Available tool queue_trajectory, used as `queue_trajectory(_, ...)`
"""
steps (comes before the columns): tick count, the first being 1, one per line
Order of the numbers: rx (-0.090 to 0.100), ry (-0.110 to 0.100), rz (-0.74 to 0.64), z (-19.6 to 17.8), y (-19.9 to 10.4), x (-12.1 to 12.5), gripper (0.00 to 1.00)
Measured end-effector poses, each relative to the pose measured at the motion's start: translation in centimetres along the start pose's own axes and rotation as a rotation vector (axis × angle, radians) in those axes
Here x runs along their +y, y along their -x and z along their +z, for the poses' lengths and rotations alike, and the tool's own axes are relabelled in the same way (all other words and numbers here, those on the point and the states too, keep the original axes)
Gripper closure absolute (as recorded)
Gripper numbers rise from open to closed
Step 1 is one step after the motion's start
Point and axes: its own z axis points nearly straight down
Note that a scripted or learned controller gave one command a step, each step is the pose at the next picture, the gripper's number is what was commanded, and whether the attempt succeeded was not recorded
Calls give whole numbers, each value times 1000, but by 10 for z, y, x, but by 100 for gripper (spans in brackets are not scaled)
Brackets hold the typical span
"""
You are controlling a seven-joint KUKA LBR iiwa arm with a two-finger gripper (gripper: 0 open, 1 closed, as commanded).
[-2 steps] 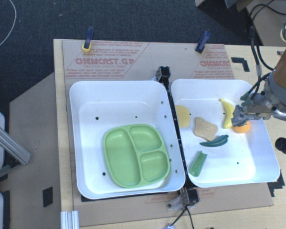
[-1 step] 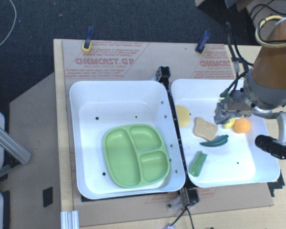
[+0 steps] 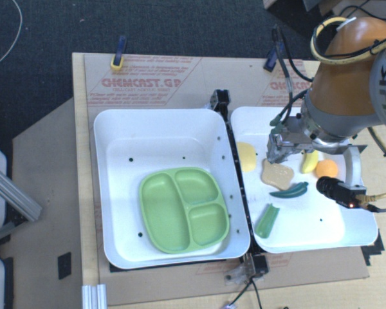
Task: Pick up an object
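My gripper (image 3: 280,152) hangs low over the right bin (image 3: 309,234), just above a tan slice of bread (image 3: 278,175). Nothing shows between its fingers. Around it lie a pale yellow round piece (image 3: 246,156) to the left, a yellow banana-like piece (image 3: 309,161) and an orange ball (image 3: 327,168) to the right. A dark green pepper (image 3: 289,191) rests just below the bread, and a light green stick (image 3: 267,221) lies nearer the front.
The left bin (image 3: 116,140) holds a green divided plate (image 3: 182,208). A black clamp (image 3: 220,100) sits at the far end of the divide between the bins. A black sensor with a red light (image 3: 338,192) juts over the right bin's right side.
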Motion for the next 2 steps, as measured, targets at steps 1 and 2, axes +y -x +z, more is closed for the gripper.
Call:
queue_trajectory(1,0,0,4,12,-40,14,100)
queue_trajectory(2,1,-5,0,33,-95,23,100)
